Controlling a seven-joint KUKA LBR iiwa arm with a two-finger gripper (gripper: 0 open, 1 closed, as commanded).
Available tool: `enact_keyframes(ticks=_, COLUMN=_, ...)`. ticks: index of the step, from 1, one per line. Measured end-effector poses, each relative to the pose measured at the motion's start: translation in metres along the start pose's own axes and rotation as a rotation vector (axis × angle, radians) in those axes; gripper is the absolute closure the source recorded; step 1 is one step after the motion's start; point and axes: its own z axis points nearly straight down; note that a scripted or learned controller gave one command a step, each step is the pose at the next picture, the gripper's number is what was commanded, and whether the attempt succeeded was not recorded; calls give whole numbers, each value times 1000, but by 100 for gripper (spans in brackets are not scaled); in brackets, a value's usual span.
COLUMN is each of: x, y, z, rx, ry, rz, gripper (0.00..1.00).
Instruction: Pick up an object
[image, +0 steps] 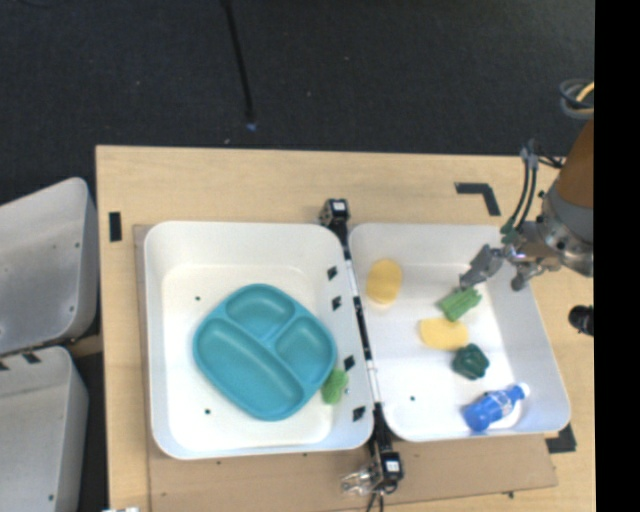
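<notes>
gripper (499, 266) fingers spread open, gripping nothing, just above green block | green block (459, 303) near right bin's (535, 330) far-right area, long axis slanting toward the fingers | same bin: yellow piece (384, 281), flatter yellow piece (443, 333), dark green lump (470, 361), blue bottle (492, 407) at near-right corner | left bin (170, 420): teal divided plate (262, 349), small green item (334, 385) at its right edge

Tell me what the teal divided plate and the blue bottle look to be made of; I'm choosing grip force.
The teal divided plate looks like rigid moulded plastic with a smooth, slightly satin finish: even colour, rounded compartment ridges, soft highlights. The blue bottle also seems plastic, with a glossier blue body and a white cap end; whether it is hard or squeezable cannot be told from this view.
</notes>
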Motion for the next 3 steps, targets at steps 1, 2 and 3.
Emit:
enact_keyframes(ticks=1, x=1, y=2, z=-8, rx=-12, ry=-2, rz=-4, gripper=0)
enact_keyframes(ticks=2, x=6, y=1, z=34, rx=-12, ry=-4, rz=-3, gripper=0)
enact_keyframes(ticks=3, x=12, y=7, z=77, rx=-14, ry=-4, rz=-5, gripper=0)
